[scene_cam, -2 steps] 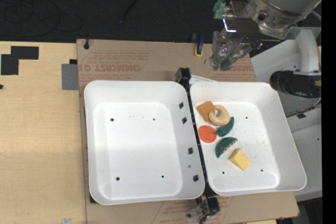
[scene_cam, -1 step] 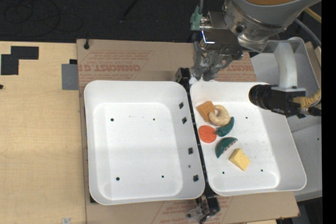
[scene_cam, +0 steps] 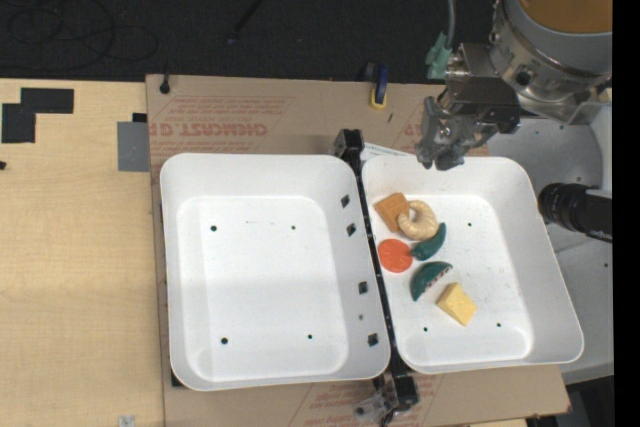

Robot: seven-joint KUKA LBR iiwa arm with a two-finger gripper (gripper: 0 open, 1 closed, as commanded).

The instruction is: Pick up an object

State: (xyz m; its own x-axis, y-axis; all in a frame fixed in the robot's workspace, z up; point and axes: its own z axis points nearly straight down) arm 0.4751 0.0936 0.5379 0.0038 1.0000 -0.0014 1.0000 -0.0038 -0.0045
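The right bin [scene_cam: 520, 215] holds several small items: an orange-brown block [scene_cam: 390, 209], a tan ring [scene_cam: 417, 219], two dark green crescents [scene_cam: 433, 239] [scene_cam: 429, 277], a red disc [scene_cam: 395, 256] and a yellow wedge [scene_cam: 457, 303]. My gripper [scene_cam: 444, 151] hangs above the bin's far rim, up and to the right of the tan ring. Nothing shows between its fingers.
The left bin [scene_cam: 260, 265] lies beside the right one, joined along a black clip strip [scene_cam: 362, 255]. Both rest on a cardboard sheet [scene_cam: 250, 120] over the wooden bench. A black cylinder [scene_cam: 585, 207] juts in at the right edge.
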